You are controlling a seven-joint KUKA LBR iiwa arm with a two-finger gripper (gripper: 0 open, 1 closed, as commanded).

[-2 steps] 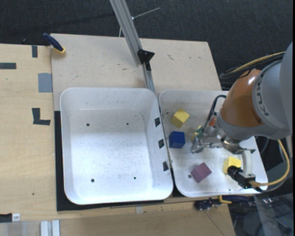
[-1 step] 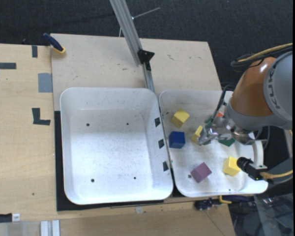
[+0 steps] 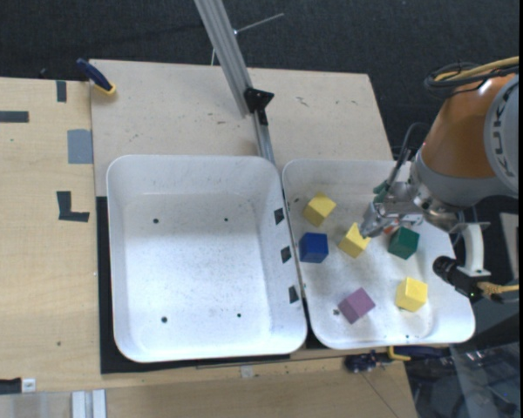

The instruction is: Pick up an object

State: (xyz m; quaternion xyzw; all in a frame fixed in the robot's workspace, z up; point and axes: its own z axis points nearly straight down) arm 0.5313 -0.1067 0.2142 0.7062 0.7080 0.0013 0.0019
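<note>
My worktop (image 3: 200,111) is a pale wooden board with grey and dark tape marks on its left side and a blue-and-yellow clamp (image 3: 96,77) near its far left corner. A slanted aluminium rail (image 3: 222,37) crosses the far edge and ends at a black bracket above the gap between the bins.

The left bin (image 3: 196,259) is the larger-looking of the two from here, a shallow white tray with a speckled floor. The right bin (image 3: 379,320) sits just beside it, touching along the shared rim, and carries all the blocks.

The arm (image 3: 466,142) comes in from the right, its orange band bulking over the right bin's far right corner. Its pincer (image 3: 382,220) hangs low over the middle of the right bin, between a yellow block and a green block; I cannot tell how far apart its tips are, and I see nothing lifted in them.

The blocks: a yellow cube (image 3: 320,208) near the left wall, a blue cube (image 3: 313,247) just below it, a second yellow cube (image 3: 354,240) right at the pincer, a green cube (image 3: 404,242) just to its right, a purple cube (image 3: 356,304) nearer the front, and a third yellow cube (image 3: 411,293) at the front right.
</note>
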